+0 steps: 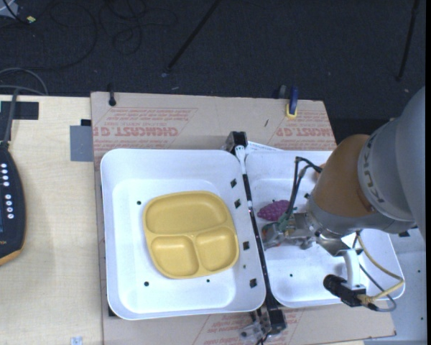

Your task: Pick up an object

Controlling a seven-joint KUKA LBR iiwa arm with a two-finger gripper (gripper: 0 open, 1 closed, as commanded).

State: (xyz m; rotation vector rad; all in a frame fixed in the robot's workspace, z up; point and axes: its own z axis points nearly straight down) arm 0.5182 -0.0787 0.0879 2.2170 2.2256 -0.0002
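**Arm low over the right bin, beside a purple object**

Two white bins sit side by side on a cardboard sheet (201,121) laid over the tabletop (50,279). The left bin (122,185) holds a yellow divided tray (190,233), lying flat near its middle with the two smaller compartments toward the near edge.

The arm (366,185) comes in from the right and bends down into the right bin (302,293). Its hand (279,230) is low in the bin's left part, near the divider between the bins. Whether the hand is open or closed cannot be told from this angle, nor whether it has hold of anything.

A small purple object (274,209) lies in the right bin, just beyond the hand, close to it; contact cannot be judged.

Cables (373,293) loop from the wrist over the bin's right side. A handheld pendant (1,207) rests at the tabletop's left edge.
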